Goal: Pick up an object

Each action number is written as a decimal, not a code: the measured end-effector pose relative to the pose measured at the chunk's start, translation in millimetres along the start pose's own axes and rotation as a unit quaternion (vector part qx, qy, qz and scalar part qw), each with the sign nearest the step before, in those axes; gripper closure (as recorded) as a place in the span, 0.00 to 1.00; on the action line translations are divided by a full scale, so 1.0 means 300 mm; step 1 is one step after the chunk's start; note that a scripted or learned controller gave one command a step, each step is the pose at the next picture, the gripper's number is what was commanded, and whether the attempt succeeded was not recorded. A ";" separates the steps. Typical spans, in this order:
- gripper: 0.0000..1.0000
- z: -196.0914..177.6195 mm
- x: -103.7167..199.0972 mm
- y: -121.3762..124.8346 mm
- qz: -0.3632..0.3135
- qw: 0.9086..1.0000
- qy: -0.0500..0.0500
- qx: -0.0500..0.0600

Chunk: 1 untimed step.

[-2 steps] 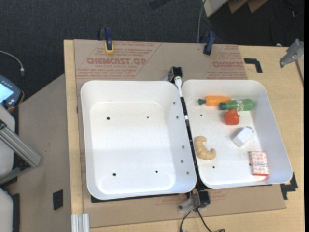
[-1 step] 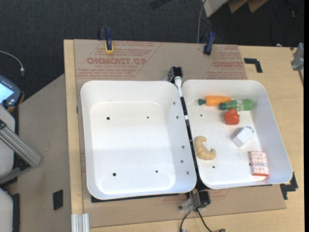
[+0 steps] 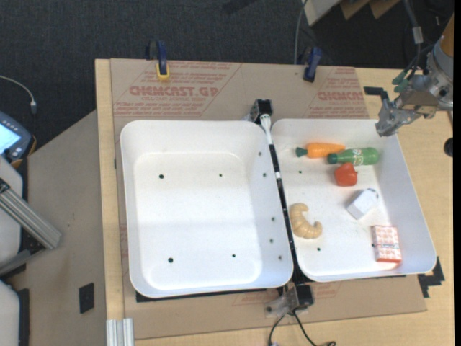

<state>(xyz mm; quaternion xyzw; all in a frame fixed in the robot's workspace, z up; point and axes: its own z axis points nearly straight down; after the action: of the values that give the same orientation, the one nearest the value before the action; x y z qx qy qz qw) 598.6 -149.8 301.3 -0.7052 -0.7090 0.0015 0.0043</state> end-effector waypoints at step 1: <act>0.00 -0.016 -0.014 0.003 0.002 1.000 -0.002 -0.004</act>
<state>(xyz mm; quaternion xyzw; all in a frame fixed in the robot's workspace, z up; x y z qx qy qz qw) 599.6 -154.1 306.2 -0.7067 -0.7075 0.0000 -0.0004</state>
